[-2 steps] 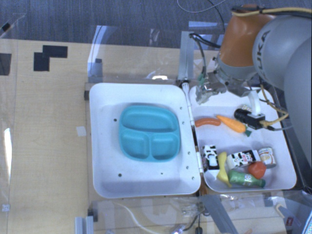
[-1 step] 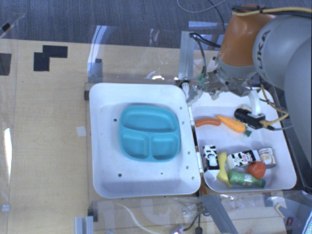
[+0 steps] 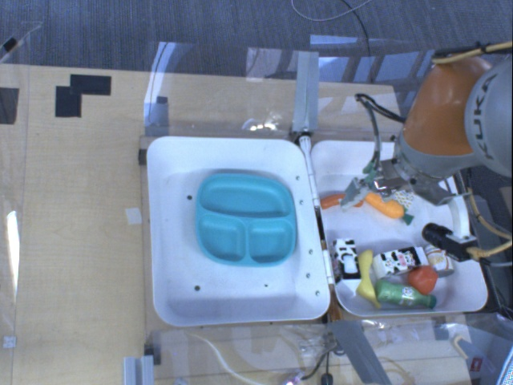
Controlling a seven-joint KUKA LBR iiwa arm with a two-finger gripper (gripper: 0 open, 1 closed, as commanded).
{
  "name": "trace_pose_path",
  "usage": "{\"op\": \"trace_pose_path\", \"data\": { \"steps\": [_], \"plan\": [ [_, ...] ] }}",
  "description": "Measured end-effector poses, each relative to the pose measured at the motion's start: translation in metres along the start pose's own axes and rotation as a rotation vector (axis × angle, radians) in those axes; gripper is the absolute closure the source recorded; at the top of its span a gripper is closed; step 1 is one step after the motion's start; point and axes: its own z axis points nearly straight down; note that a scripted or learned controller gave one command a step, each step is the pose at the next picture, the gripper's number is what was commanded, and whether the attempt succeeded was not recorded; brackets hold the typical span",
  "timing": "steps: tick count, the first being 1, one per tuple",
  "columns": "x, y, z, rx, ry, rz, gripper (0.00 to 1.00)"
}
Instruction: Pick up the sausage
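While sausage (image 3: 331, 201) lies w/ long axis left-right, gripper (image 3: 355, 194) at its right end, open/shut unclear

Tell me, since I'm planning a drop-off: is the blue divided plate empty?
Empty: the blue divided plate in the left bin shows three bare compartments.

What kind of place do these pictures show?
Probably a robotics lab: a grey and orange arm reaches over two white bins on a bench, one holding toy food, with clear panels and loose cables around.
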Motion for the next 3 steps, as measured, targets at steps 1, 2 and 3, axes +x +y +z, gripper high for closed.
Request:
{"op": "trace_pose_path", "data": {
  "steps": [1, 2, 3],
  "plan": [
    [0.034, -0.022, -0.093, -0.004, -0.001, -0.156, 0.00],
    [-0.001, 0.013, -0.252, -0.006, -0.004, -0.599, 0.00],
    [0.067, 0.012, -0.251, -0.004, -0.002, -0.811, 0.00]
  ]
}}
